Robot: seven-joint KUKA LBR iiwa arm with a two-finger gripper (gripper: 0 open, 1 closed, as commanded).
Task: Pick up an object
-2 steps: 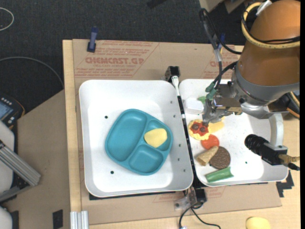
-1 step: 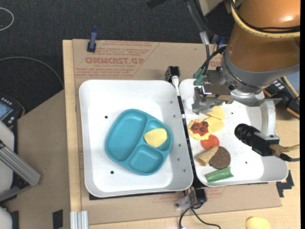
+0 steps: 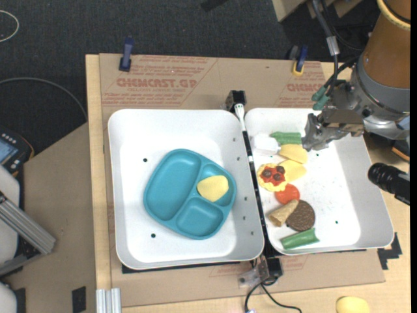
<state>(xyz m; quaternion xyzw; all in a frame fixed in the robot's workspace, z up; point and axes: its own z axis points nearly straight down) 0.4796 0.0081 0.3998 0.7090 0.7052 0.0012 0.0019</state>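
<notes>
My gripper (image 3: pixel 315 140) hangs low over the back of the right bin (image 3: pixel 355 194), just right of a green bean piece (image 3: pixel 285 137) and a yellow wedge (image 3: pixel 293 153). Below them lie a round yellow piece with dark berries (image 3: pixel 275 174), a red tomato (image 3: pixel 287 193), a tan bread wedge (image 3: pixel 283 213), a brown cookie (image 3: pixel 301 216) and a green pod (image 3: pixel 300 238). A white piece (image 3: pixel 264 143) sits by the bin's left wall. In the left bin (image 3: pixel 130 175) a teal divided plate (image 3: pixel 187 193) carries a pale yellow lump (image 3: pixel 212 187).
The two bins meet along a black divider (image 3: pixel 250 168). A black cylinder (image 3: pixel 391 180) juts in at the right edge of the right bin. The grey and orange arm (image 3: pixel 391 64) fills the upper right. Blue clamps (image 3: pixel 126 53) hold the cardboard base.
</notes>
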